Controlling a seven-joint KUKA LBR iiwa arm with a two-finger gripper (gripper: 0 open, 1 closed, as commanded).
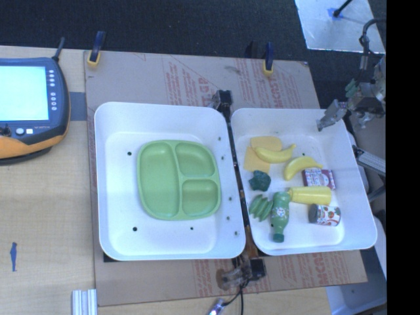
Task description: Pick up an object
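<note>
Left bin [105, 176], white: holds green divided plate [177, 179], centred, flat. Too wide for a pinch; skip.

Right bin [362, 236], white: holds all small items, so the pick belongs here.

Gripper [331, 115]: above right bin's far-right corner, apart from every item, nothing in it. Spread or pressed together: cannot tell.

Yellow bottle [310, 195]: lying down, mid-bin, touching green bottle [279, 215]. Crowded; poor 1st choice.

Banana [300, 167]: curved, just beside the yellow bottle, nearest the gripper w/ some bare floor around it. Prob. best target.

Small can [324, 214]: near front wall, on its side; likely to roll.

Approach: centre over banana's middle, close across the narrow width, descend straight, lift slow. Avoid bin wall.
</note>
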